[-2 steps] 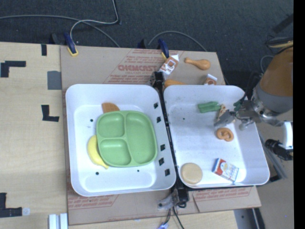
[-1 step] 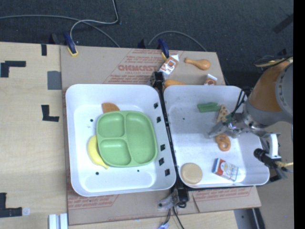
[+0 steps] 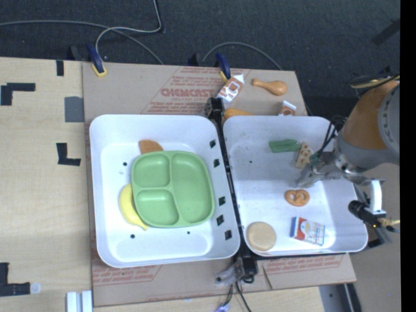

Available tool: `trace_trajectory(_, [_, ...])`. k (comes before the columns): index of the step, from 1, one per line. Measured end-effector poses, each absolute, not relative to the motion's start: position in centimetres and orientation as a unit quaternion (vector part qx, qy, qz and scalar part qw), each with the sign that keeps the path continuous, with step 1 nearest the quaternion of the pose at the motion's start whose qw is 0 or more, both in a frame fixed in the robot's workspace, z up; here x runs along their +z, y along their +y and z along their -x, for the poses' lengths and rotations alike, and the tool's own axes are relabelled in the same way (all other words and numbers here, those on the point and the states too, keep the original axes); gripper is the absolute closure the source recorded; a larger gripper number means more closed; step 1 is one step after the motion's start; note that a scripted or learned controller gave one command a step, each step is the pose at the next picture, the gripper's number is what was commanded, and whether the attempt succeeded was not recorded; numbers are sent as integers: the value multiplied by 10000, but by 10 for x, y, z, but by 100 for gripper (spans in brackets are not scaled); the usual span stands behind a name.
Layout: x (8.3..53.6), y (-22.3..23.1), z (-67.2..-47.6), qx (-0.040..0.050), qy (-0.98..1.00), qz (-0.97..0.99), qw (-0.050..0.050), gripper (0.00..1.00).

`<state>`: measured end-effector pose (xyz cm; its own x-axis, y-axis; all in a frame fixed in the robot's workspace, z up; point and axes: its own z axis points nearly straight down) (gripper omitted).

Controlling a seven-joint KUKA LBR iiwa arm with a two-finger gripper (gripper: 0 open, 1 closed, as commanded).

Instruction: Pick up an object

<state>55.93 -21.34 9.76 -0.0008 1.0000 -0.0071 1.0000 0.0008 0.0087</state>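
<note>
Two white bins [image 3: 104, 174] side by side on the desk [image 3: 39, 109], holding the loose items within reach. Green divided plate [image 3: 173, 188] over a banana [image 3: 130, 208], left bin. Gripper [image 3: 311, 174] low in the right bin, just above the pretzel [image 3: 298, 197], likely the target; finger spread impossible to tell.

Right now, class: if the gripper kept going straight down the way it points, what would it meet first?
Probably the pretzel: the gripper hangs just above it in the right bin. Depth is unclear, so it might reach the bin floor beside it.
</note>
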Motion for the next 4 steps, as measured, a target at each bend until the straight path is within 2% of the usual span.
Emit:
trace_trajectory(1, [97, -213, -559, 2, 7074, -7068, 50, 0])
trace_trajectory(2, [86, -156, -523, 7, 7074, -7068, 19, 0])
trace_trajectory(3, [96, -157, -524, 6, 7072, -7070, 26, 100])
trace_trajectory(4, [184, -90, -548, 3, 7078, -7064, -1, 100])
